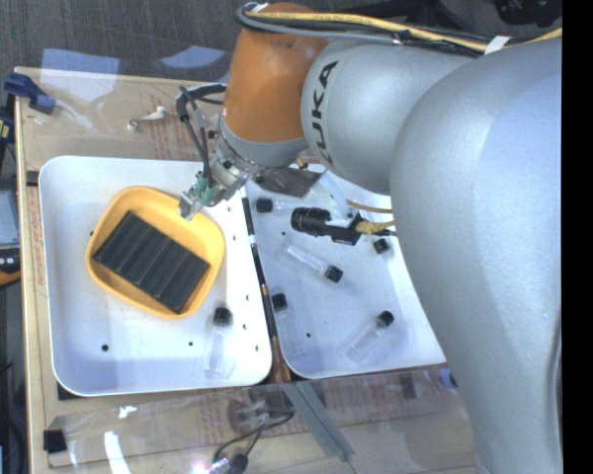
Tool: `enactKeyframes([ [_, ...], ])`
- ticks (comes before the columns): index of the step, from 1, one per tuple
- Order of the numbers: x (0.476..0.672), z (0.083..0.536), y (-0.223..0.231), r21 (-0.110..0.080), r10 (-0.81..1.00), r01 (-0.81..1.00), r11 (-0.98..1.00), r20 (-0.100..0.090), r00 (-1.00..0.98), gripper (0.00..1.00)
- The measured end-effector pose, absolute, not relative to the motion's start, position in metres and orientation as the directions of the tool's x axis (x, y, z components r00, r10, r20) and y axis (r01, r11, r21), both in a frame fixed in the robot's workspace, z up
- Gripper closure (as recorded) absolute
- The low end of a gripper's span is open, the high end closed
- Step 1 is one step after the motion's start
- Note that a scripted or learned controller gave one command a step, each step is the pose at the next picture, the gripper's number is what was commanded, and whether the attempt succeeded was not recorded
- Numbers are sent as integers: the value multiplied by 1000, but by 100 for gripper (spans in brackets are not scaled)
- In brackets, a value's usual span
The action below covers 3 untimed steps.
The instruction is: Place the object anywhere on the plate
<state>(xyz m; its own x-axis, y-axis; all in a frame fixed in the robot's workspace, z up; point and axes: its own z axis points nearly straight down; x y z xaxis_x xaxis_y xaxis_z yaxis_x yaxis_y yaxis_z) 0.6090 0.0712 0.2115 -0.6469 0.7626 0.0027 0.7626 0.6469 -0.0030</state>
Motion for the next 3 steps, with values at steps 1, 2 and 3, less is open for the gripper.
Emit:
enactKeyframes([
  [1, 610, 221, 71, -2, 763, 763, 647, 3, -647, 100],
  [2, 610, 231, 71, -1, 762, 762, 647, 4, -647, 100],
  [3, 591, 196, 132, -2, 673, 673, 740, 2, -740, 100],
])
